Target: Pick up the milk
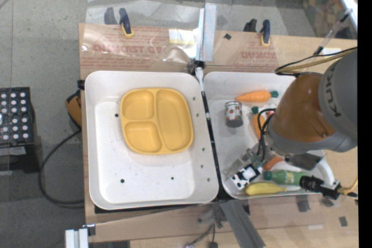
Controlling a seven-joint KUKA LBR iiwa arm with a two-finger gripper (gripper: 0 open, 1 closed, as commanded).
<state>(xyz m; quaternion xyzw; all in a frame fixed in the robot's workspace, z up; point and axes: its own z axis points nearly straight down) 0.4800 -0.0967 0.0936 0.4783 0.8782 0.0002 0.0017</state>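
Milk [243,174], a small white carton with black patches, lies tilted at the near-left corner of the right bin [216,96]. The gripper [260,155] sits just right of the milk and slightly farther back, under the orange wrist; whether it touches the carton cannot be told. Right of the milk in that bin lie a banana [265,189] and a green bottle [285,177]; farther back stand a can [233,112] and a carrot [256,96]. Left of the milk, the left bin [104,154] holds a yellow tray [157,120].
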